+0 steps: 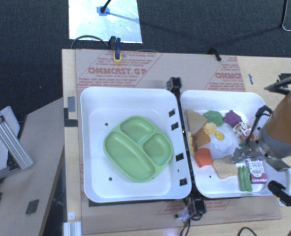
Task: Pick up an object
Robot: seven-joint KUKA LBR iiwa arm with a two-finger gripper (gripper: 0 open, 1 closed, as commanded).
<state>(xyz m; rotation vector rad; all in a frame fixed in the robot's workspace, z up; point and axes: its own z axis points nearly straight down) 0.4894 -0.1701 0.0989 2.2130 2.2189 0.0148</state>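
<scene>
The right bin [219, 96] holds several toy foods: a tan wedge [196, 119], a green leafy piece [213, 116], a purple piece [232, 117], a yellow piece [211, 129], an orange-red block [203, 157], a toast slice [225, 167], a green stick [244, 178] and a small red-and-white packet [256, 170]. My gripper [242, 154] reaches in from the right, low over the bin's right side, just above the toast and the green stick. Its tips are dark and small against the clutter.
The left bin [93, 107] carries a green divided plate [138, 148]. A black clamp divider [177, 117] runs between the bins. The arm's orange band [287, 119] sits at the right edge. Cardboard [135, 68] lies behind the bins.
</scene>
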